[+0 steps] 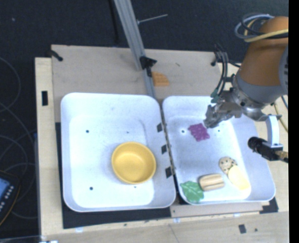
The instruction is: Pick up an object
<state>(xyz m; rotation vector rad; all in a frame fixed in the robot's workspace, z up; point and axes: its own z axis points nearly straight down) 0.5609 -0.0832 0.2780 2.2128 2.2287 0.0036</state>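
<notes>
The pincer hung just up and right of the purple piece, almost touching it, and I could not tell how wide it was.

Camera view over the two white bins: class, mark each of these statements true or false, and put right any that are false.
1. The yellow bowl sits in the left bin. True.
2. The purple object lies in the left bin. False: it lies in the right bin.
3. The gripper is above the right bin, close to the purple object. True.
4. The green object is at the right bin's far edge. False: it is at the near left corner.
5. The tan roll lies beside the green object. True.
</notes>
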